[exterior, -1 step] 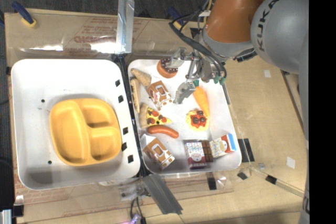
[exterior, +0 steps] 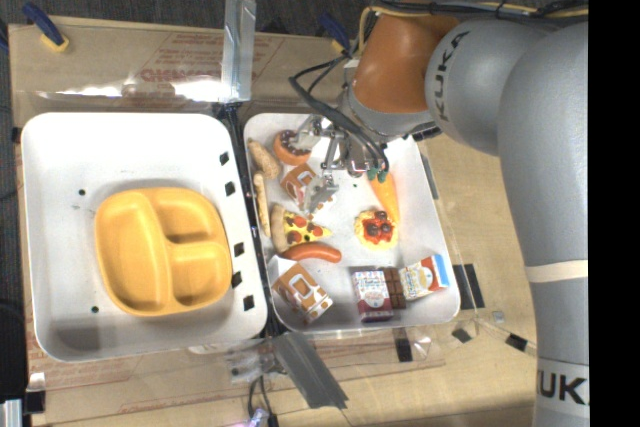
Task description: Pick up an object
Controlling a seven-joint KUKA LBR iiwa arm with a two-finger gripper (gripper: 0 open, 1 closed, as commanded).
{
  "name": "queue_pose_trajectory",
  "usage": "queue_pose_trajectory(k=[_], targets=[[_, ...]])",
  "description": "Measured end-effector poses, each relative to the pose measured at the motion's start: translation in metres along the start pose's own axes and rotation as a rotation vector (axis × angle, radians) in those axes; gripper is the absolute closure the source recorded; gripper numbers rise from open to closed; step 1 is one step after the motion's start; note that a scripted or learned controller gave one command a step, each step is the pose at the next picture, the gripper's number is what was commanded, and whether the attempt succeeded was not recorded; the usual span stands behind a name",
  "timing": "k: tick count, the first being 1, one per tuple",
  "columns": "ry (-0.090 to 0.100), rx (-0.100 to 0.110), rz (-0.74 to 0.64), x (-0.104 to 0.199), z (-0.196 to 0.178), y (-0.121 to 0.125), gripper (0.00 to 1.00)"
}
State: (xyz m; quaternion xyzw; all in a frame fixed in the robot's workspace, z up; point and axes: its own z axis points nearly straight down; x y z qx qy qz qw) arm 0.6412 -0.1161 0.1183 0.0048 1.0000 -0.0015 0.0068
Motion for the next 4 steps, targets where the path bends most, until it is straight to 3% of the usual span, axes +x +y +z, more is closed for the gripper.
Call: queue_pose_trajectory(k=[1,2,3,4], targets=[[-0.005,0.007,-0.030,0.000,0.008,0.011,0.00],[0.008,-0.007,-0.044,-0.006,0.010,0.001,0.00],[0.034,-0.012,0.072,-0.015,0.015,-0.002,0.00],[-0.026,0.000,0.177,0.034,0.009,0.022,0.00]])
